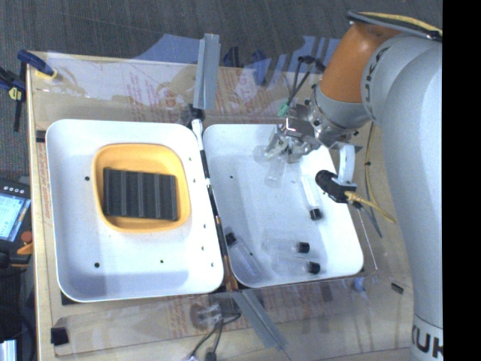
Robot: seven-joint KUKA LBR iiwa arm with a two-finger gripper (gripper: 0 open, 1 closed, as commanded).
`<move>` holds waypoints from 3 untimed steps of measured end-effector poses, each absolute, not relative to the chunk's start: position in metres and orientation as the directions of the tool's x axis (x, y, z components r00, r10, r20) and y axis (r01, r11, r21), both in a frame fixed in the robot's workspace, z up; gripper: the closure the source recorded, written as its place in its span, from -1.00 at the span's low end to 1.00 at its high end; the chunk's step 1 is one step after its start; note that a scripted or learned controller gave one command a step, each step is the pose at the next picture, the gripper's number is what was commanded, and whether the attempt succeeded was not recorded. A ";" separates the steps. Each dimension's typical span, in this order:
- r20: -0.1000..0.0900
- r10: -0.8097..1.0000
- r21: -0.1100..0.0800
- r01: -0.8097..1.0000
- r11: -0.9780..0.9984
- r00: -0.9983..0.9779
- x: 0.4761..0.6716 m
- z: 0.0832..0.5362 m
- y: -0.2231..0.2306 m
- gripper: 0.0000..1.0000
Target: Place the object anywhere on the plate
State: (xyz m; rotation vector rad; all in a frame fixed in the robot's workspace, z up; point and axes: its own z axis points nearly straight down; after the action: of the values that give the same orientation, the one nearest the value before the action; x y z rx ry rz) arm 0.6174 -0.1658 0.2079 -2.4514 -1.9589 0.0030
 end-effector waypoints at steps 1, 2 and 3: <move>0.000 0.992 -0.007 0.992 -0.129 0.129 0.621 0.205 -0.085 1.00; 0.000 0.992 -0.003 0.992 0.127 -0.127 0.640 0.222 -0.053 1.00; -0.001 0.992 -0.002 0.992 0.127 -0.127 0.640 0.222 -0.053 -1.00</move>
State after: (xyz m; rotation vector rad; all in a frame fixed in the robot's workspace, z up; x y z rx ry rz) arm 0.6399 -0.0529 0.2219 -2.0747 -2.3576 0.0035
